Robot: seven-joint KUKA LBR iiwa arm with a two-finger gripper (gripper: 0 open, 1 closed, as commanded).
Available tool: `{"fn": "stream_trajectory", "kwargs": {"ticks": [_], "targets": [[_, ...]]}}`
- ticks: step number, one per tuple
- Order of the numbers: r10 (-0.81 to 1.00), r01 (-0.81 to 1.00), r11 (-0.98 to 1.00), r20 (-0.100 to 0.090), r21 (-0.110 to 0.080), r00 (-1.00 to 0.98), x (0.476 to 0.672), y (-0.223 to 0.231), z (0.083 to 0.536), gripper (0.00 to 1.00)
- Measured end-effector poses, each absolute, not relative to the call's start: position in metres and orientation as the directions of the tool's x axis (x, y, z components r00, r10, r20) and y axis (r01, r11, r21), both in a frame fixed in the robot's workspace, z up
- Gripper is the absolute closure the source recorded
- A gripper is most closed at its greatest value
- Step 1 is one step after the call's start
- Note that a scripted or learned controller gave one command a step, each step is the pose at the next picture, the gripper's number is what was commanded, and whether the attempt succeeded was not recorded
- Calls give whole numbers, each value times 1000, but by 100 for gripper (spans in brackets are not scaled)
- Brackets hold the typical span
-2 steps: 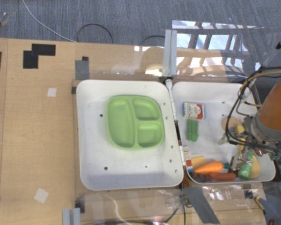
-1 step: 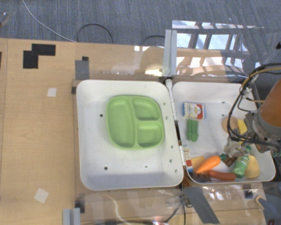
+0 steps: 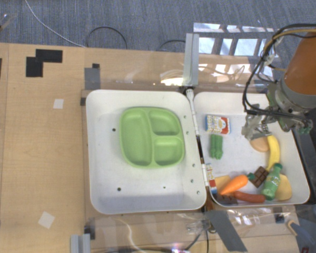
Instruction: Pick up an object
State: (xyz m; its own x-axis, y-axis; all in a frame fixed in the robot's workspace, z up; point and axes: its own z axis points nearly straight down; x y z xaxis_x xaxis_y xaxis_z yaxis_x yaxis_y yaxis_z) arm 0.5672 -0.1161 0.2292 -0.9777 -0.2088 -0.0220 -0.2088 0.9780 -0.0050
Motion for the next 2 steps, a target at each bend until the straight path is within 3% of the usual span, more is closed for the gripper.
{"fn": "stream_trajectory", "kwargs": {"ticks": [1,2], "targets": [[-464,-464,886,-7,-6,-886,618,-205,200,100],[-467,-467,884,-9,-6,-884,619,-202,201,0]]}}
